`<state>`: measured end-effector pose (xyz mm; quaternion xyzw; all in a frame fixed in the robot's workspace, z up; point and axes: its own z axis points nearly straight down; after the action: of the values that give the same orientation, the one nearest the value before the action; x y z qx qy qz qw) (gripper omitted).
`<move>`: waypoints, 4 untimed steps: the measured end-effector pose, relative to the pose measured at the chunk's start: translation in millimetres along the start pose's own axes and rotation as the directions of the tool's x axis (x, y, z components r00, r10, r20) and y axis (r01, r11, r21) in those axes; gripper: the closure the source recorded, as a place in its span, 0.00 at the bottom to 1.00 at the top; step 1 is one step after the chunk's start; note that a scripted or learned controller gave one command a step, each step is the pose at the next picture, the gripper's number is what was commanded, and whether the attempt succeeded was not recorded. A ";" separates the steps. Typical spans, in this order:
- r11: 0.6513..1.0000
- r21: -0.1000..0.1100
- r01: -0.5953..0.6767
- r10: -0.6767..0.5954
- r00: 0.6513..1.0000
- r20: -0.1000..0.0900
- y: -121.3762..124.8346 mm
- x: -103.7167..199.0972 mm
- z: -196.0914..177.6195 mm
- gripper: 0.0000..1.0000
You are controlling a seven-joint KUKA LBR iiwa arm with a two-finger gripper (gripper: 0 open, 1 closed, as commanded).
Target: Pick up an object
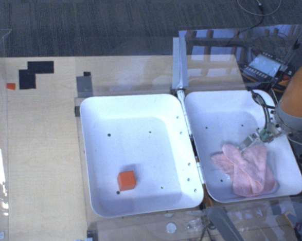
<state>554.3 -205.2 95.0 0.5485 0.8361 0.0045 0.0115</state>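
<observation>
Two shallow white plastic bins with rounded corners sit side by side on a pale wooden bench [41, 166]. In the left bin [140, 113] a small orange block [127, 180], matte and square-edged, lies near the front left. The right bin [217, 113] holds a pink cloth [247, 170], soft and crumpled, spread toward the near right corner. The gripper [250, 141] reaches in from the right under the arm's orange band, its slim metal fingers at the cloth's far edge; they look close together and may be touching the fabric, but I cannot tell whether they grip it
</observation>
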 end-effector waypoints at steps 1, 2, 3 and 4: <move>0.998 -0.002 0.065 -0.065 0.998 0.000 5.5 57.5 -0.1 0.00; 0.998 -0.009 0.067 -0.067 0.998 0.001 9.5 57.7 -12.4 1.00; 0.998 -0.009 0.067 -0.067 0.998 0.002 9.4 57.6 -12.4 0.00; 0.974 0.017 -0.226 0.226 0.974 -0.008 47.2 72.1 -0.3 0.00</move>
<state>568.8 -120.2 95.2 0.6400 0.7684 0.0018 0.0024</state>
